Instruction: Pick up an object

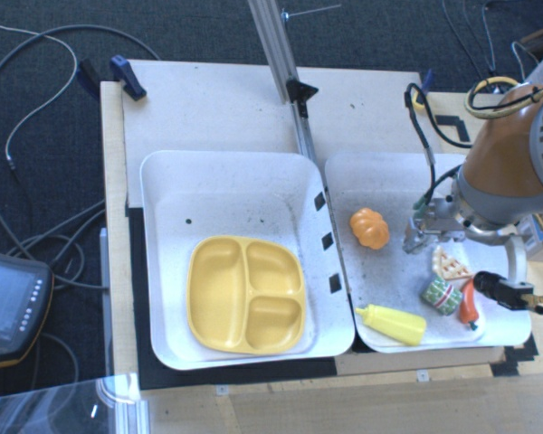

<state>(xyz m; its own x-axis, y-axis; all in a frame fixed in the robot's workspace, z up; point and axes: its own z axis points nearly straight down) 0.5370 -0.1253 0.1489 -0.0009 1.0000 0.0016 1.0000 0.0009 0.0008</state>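
Observation:
In the right bin [380, 179] lie an orange pumpkin-like toy [370, 228], a yellow bottle-shaped toy [393, 323] near the front rim, a green and white round toy [442, 295], a waffle-patterned piece [451, 264] and a red-orange carrot-like piece [469, 304]. My gripper [422, 231] hangs low over the bin floor, right of the orange toy and just above-left of the waffle piece. Nothing shows between its fingers. The orange-banded arm [507, 152] comes in from the right.
The left bin [226, 174] holds a yellow divided tray [246, 293]. A metal post [271, 25] rises at the back between the bins. Black cables [425, 125] run over the bench behind the right bin. A black fitting [502, 289] juts over the right bin's front corner.

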